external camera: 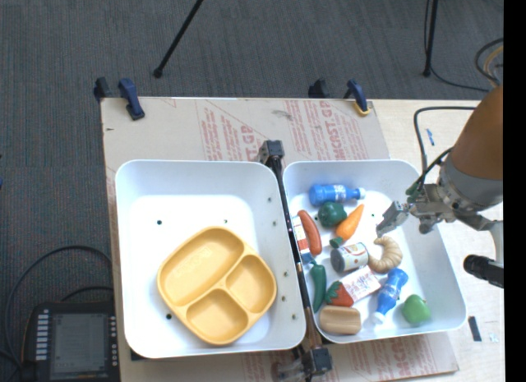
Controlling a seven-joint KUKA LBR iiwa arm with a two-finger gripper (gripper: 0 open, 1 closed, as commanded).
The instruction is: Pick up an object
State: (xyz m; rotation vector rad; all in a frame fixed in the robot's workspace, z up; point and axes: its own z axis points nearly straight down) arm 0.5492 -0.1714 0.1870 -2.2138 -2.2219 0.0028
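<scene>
At the bottom of the frame, the counter [386, 362] edge shows brown board under two white bins. Nearest in the right bin [448, 286] lie a tan bread roll [340, 319] at the lower left corner and a green pepper [416, 309] at the lower right, with a small blue bottle [389, 292] slanting between them. Just above the roll sit a red-and-white carton [360, 287] and a dark green chili [318, 281] along the bin's left wall. Further up, a white can [352, 255] lies beside a curved croissant [386, 253], touching or nearly so. Left of them a red hot dog [310, 232] lies along the wall.

The left bin [140, 208] holds a yellow divided plate [217, 285], tilted diagonally in its lower half.

Toward the middle of the right bin, an orange carrot [350, 222] leans next to a dark green vegetable [332, 214], and a larger blue bottle [335, 194] lies on its side near the bin's top wall.

The gripper [391, 219] hangs over the right side of this bin, just above the croissant and right of the carrot; its fingers look spread apart with nothing between them. The arm [481, 154] enters from the right edge.

Farthest back, blue clamps [131, 98] grip the counter's upper edge.
</scene>
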